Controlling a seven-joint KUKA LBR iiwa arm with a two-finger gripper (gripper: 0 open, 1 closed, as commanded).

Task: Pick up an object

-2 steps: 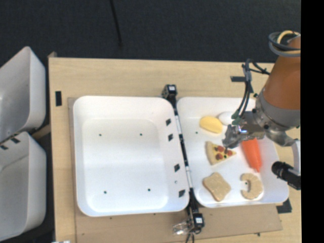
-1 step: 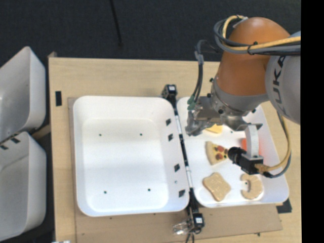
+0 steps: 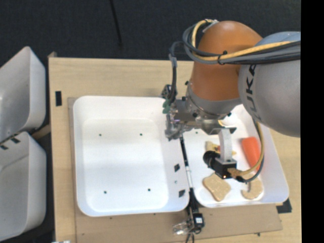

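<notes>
The right bin (image 3: 276, 178) holds an orange carrot-shaped piece (image 3: 250, 151) near its right side. A tan toast-like slice (image 3: 216, 187) and a second tan piece (image 3: 253, 189) lie along its front edge. A small tan bit (image 3: 211, 146) peeks out beside the wrist. My gripper (image 3: 205, 128) hangs over the bin's left half, close to the divider, hidden under the orange and grey wrist. I see nothing held by it.
The left bin (image 3: 81, 151) sits beside the right one, and their rims meet at a central divider (image 3: 185, 161). Wooden bench (image 3: 111, 75) surrounds both. White bulky shapes (image 3: 20, 95) stand off the bench's left edge.
</notes>
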